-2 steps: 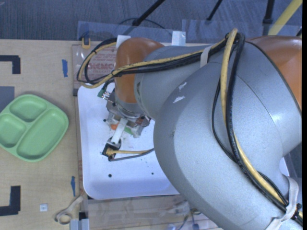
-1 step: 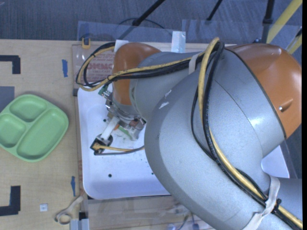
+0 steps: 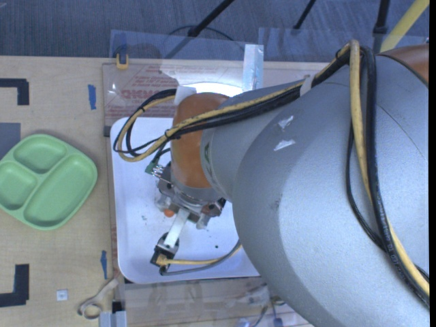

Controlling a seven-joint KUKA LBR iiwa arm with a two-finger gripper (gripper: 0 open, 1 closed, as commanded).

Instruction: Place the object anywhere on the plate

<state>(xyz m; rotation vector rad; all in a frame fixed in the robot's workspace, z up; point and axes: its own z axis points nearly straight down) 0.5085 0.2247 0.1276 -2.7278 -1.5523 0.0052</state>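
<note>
Bench (image 3: 54,80) of pale wood carries the white bin (image 3: 134,247), and I take that bin as my reference for everything else. From my console I see the grey arm (image 3: 313,203) coming in from the bin's right side and covering most of it. Its orange band (image 3: 194,138) stands over the bin's middle.

Below that band the gripper (image 3: 182,208) points down at the bin's floor, in the bin's near-left part. Its working end is hidden under its own body, so I cannot tell whether it is wide, narrow or clamped on anything.

A small orange-red thing (image 3: 168,212) peeks out at the gripper's left edge, inside the bin. I cannot tell whether it rests on the floor or whether the gripper touches it. It is too small for me to name, and I take it for the object only with doubt. A few dark specks (image 3: 145,218) lie on the bin's floor, left of the gripper.

The green plate (image 3: 60,186) lies flat on the wood outside the bin, to its left and apart from its wall. It has three compartments: two small ones on the side away from the bin and a long one on the side nearer it. The orange-red thing is well apart from the plate. Two strips of blue tape (image 3: 92,95) sit just outside the bin's left wall.
</note>
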